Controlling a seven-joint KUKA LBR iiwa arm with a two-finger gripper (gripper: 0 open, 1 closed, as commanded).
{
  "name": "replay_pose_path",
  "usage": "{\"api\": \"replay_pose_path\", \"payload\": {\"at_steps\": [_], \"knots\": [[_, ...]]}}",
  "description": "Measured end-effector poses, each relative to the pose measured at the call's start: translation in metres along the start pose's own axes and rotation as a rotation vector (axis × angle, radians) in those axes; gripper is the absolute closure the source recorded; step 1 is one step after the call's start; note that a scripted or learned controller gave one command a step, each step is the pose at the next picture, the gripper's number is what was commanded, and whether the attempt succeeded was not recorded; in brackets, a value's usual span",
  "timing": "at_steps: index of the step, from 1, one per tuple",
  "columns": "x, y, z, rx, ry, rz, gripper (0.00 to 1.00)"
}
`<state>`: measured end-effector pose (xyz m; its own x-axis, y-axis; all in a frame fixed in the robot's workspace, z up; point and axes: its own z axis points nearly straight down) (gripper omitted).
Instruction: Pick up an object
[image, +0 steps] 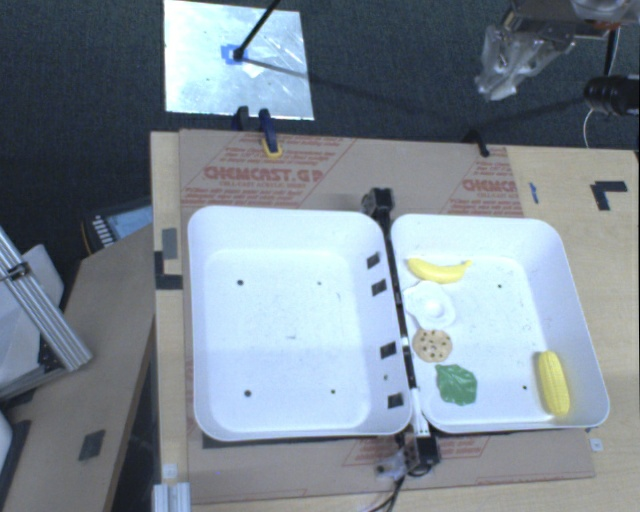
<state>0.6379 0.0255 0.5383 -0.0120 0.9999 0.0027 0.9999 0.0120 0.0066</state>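
Note:
The right bin (560, 262) holds several toy foods. A yellow banana (438, 269) lies near its back left, with a white fried-egg shape (430, 304) just in front of it. A brown cookie (432, 346) and a green leaf (457, 384) follow toward the front left. A yellow corn cob (553, 382) lies along the right wall. My gripper (502, 68) hangs high above the bench's far right corner, well behind the right bin and away from every object, with nothing visibly in it.
The left bin (200, 300) stands beside the right one, joined by a black clip strip (392, 320). A shiny metal sheet (238, 60) lies on the floor at the back left. Metal framing (40, 310) stands at the left.

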Motion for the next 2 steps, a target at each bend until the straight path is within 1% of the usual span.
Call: {"api": "replay_pose_path", "payload": {"at_steps": [1,2], "knots": [[0.051,-0.061,0.002,0.004,0.000,0.002,1.00],[0.096,-0.106,0.002,0.005,0.000,0.003,1.00]]}}
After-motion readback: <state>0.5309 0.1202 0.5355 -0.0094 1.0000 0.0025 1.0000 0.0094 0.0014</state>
